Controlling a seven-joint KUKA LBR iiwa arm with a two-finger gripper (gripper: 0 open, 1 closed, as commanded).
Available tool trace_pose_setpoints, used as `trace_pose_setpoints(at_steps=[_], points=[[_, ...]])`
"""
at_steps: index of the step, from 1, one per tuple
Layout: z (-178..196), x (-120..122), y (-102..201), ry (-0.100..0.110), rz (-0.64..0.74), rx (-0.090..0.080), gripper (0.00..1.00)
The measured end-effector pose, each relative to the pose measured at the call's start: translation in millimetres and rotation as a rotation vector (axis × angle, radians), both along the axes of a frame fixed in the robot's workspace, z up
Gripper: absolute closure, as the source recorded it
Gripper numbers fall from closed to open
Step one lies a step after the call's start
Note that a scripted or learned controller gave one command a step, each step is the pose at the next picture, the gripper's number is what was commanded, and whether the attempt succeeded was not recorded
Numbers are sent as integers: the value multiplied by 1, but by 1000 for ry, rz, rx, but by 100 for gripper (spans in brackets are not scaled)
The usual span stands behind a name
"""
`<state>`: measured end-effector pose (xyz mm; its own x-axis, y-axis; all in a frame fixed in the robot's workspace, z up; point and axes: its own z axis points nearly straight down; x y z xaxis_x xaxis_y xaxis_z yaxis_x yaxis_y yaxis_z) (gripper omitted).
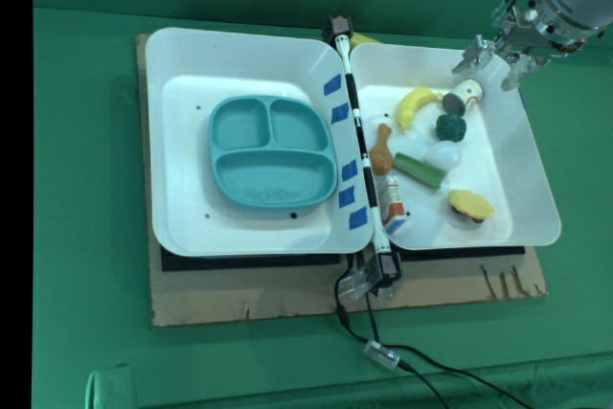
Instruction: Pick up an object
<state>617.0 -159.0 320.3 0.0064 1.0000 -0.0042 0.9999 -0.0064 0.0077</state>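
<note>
Item: toy banana (416, 103), far part of right bin (536, 206). Likely light, stiff, smooth plastic; you grip across its middle. Gripper (492, 62) above, fingers spread, holding nothing.

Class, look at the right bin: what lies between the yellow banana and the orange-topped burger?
In the camera view, between the yellow banana and the orange-topped burger lie a dark green broccoli floret, a white egg-like ball and a green cucumber stick.

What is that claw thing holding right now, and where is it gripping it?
Nothing. The gripper hangs open above the right bin's far corner, its fingers spread with only air between them. The nearest item, a small mushroom-like toy, lies below it, ungripped.
</note>
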Motion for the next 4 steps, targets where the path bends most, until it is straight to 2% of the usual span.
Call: trace_pose_setpoints(at_steps=[1,2,3,4], points=[[-122,-3,-31,2,-2,-3,0],[-134,46,25,26,-9,-5,0],[-133,-9,-15,-6,-1,-5,0],[-115,-6,-19,-23,-8,-14,100]])
